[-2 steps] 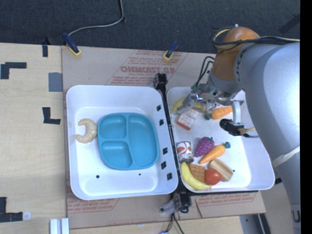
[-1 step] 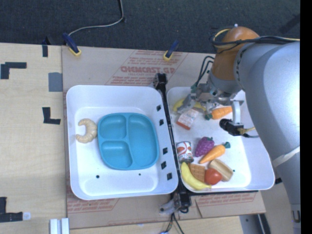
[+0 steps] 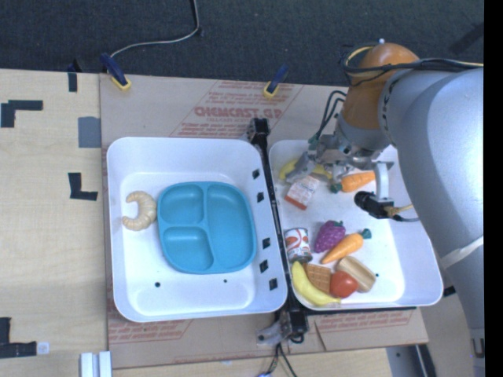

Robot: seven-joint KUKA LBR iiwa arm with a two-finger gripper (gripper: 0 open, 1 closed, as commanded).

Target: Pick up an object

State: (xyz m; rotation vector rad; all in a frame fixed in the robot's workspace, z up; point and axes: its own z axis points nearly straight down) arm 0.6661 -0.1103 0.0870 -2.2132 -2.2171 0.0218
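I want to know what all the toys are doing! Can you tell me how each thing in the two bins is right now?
blue tray: flat in left bin, compartments bare
croissant: lying beside the tray, touching its left edge
tool: low over right bin's far end
packet: lying flat, just below the tool
grapes: resting on bin floor
carrot: lying tilted beside grapes
banana: lying at near edge
tomato: against the banana

Bright, even light is falling from above, and the two white bins (image 3: 126, 234) are glaring a little, so their walls are losing detail. Shadows are staying soft and short. The whole picture is looking slightly blurred and grainy.
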